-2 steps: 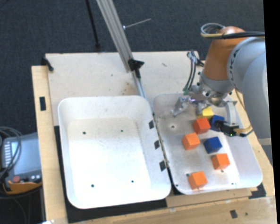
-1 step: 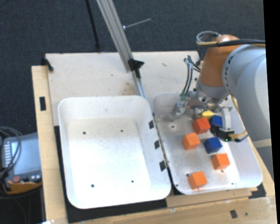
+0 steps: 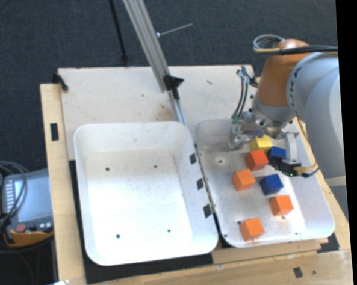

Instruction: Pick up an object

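Observation:
The right bin [image 3: 310,221] holds several small blocks. A yellow block [image 3: 263,143] and a blue block [image 3: 277,152] lie at its far side, close under the arm's wrist. A red-orange block [image 3: 257,159] sits just in front of them. An orange block [image 3: 243,179] and a second blue block [image 3: 271,184] lie mid-bin. Two more orange blocks [image 3: 281,205] [image 3: 252,228] rest near the front. My gripper [image 3: 240,136] hangs low over the bin's far left part, just left of the yellow block. I see no block in it.
The left bin [image 3: 87,174] stands beside the right one, their rims nearly touching. A slanted metal post [image 3: 151,44] rises behind the bins. The arm's grey body [image 3: 321,112] covers the right bin's far right corner.

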Action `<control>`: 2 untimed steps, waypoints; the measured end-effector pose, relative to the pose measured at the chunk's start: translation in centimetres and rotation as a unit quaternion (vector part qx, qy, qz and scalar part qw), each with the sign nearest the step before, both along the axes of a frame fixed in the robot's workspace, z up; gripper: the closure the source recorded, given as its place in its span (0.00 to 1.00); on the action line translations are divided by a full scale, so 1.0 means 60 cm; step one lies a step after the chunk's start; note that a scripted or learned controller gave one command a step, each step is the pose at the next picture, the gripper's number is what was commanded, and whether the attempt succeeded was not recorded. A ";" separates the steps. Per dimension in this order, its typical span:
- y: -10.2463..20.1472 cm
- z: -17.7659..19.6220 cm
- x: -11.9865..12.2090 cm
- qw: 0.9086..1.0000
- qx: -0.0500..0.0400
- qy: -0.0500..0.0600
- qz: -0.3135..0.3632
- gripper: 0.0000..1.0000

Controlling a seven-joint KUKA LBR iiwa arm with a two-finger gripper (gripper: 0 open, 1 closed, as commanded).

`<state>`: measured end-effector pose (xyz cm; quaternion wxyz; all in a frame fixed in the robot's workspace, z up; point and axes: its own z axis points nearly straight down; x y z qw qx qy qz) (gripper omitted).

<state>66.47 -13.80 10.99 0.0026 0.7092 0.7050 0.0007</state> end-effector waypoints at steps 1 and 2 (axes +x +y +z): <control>-0.002 0.075 0.012 1.000 0.001 -0.001 0.003 1.00; -0.004 0.166 0.015 1.000 0.001 -0.002 0.004 1.00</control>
